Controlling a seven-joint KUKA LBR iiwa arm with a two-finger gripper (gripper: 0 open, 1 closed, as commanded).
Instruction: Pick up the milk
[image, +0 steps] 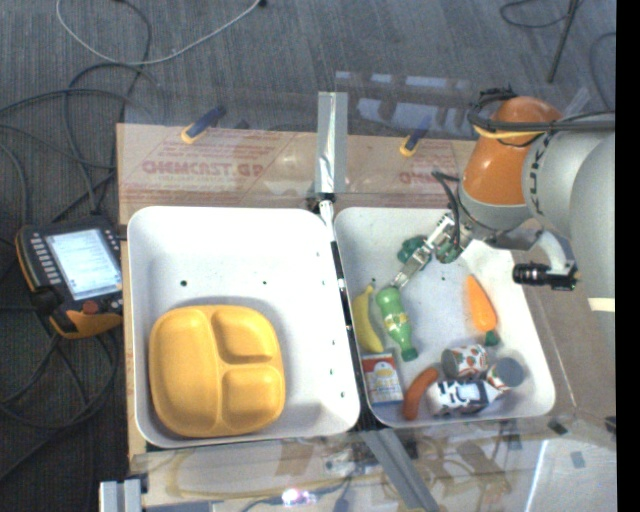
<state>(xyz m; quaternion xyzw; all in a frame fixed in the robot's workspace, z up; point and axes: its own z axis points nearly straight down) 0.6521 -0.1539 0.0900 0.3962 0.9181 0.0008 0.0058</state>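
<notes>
The gripper (425, 250) hangs over the right bin (520, 290); whether it's spread or clenched, I can't tell. The milk (458, 396) lies well below it, by the bin's near wall, beside a hotdog (420, 392).

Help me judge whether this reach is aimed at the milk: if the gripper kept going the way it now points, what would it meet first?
Probably the green bottle, not the milk. The gripper points down-left toward it, though height above the bin is unclear.
</notes>
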